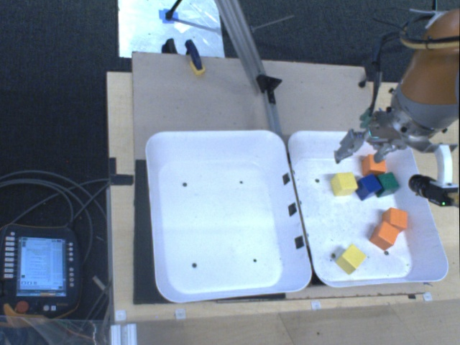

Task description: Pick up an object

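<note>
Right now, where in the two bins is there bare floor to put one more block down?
The left bin has its whole floor bare. In the right bin, a bare strip runs along the left wall, between the two yellow blocks. The upper middle is crowded: orange, blue and green blocks cluster under the gripper.

- The arm [431,63] ran off the frame's right edge.
- The gripper [366,144] overlapped an orange block [373,166], partly hiding it.
- The pendant [36,268] screen text was too small to read.
</note>
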Available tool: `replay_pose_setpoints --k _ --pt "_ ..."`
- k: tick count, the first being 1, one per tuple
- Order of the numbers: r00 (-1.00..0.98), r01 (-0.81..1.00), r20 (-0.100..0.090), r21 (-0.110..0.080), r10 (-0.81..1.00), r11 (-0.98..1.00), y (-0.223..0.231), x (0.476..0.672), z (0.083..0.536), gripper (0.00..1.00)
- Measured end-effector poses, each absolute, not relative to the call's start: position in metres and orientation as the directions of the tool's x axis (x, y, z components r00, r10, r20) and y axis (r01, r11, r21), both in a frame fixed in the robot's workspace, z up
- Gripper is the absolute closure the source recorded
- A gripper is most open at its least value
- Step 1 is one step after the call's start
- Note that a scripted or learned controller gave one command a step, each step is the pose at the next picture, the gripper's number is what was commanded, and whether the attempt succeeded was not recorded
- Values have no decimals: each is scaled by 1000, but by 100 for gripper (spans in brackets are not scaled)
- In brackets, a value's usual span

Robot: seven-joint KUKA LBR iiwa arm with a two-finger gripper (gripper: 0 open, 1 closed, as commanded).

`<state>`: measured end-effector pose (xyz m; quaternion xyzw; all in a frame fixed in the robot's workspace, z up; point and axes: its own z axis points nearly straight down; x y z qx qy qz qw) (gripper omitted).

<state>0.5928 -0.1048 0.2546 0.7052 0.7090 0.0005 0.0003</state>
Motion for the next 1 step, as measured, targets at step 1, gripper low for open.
replay_pose_setpoints --k 1 --pt "-4 1000 0 2 1000 4 -105 593 255 0"
